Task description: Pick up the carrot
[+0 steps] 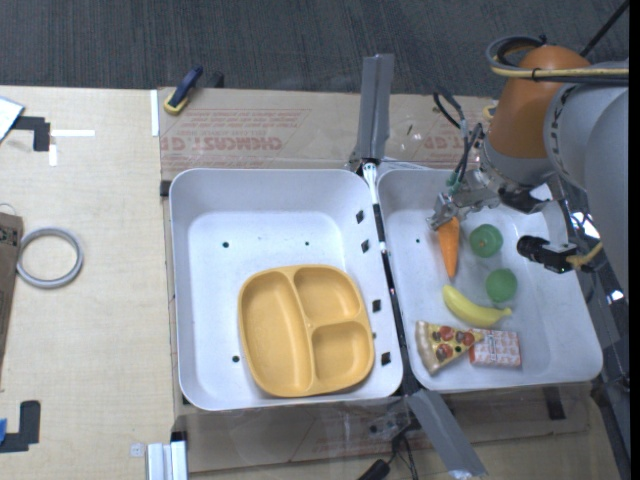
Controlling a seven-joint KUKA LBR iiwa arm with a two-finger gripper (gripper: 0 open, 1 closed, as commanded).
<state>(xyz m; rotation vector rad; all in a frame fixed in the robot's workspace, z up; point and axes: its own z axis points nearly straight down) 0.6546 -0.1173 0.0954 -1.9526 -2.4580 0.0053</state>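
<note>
Lying on the tan bench (90,348), two white bins: left bin (200,218) holds a yellow plate (303,328); right, fingers (450,211) pinch the carrot (450,246) top.

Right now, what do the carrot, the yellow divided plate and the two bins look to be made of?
Carrot: probably moulded plastic toy food, with a uniform orange, smooth skin.
Yellow divided plate: likely matte plastic, one even colour with softly rounded compartment walls.
Bins: thin white plastic or coated sheet, slightly glossy; the view cannot settle which.
</note>
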